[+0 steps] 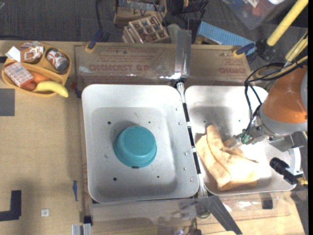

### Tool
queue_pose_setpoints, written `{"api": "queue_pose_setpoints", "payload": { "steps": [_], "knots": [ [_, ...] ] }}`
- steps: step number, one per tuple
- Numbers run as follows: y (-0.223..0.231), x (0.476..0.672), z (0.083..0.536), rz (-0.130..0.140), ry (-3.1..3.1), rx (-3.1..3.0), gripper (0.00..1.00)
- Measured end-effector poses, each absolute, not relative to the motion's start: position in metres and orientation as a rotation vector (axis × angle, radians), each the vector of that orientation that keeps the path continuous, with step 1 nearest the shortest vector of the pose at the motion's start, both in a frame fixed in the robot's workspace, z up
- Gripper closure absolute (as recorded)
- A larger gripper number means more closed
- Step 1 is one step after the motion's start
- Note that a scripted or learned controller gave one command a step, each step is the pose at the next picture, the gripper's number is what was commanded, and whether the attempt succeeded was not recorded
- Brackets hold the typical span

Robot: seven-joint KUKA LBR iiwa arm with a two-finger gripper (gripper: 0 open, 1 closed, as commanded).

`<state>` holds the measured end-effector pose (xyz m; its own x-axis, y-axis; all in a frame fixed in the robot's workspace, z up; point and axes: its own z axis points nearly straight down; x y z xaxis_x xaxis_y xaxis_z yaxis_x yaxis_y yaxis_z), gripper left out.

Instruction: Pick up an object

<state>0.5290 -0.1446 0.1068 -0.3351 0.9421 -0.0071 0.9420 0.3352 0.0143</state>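
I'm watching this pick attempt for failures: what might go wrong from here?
1. The gripper sits low over the tan, limp-looking object; a pinch may catch only a fold and slip on lifting.
2. That object lies against the right bin wall beside the divider, so it may drag there.
3. The teal bowl in the left bin sits apart, unlikely to interfere.

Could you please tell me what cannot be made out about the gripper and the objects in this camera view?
- Gripper: small and blurred over the tan cloth; contact unclear.
- Right bin: its right side is covered by the arm.
- Teal bowl: upside down, inside hidden.
- Fruit tray: labels too small.
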Motion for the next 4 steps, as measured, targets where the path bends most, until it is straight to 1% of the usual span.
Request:
{"api": "queue_pose_setpoints", "payload": {
  "steps": [1, 2, 3, 4],
  "knots": [
    [-0.145, 0.529, 0.107, 0.011, 2.556, 1.802, 0.0],
    [-0.143, 0.505, 0.097, 0.002, 2.504, 1.9, 0.0],
    [-0.143, 0.505, 0.097, 0.002, 2.503, 1.901, 0.0],
    [-0.13, 0.51, 0.155, 0.001, 2.734, 1.539, 0.0]
  ]
}}
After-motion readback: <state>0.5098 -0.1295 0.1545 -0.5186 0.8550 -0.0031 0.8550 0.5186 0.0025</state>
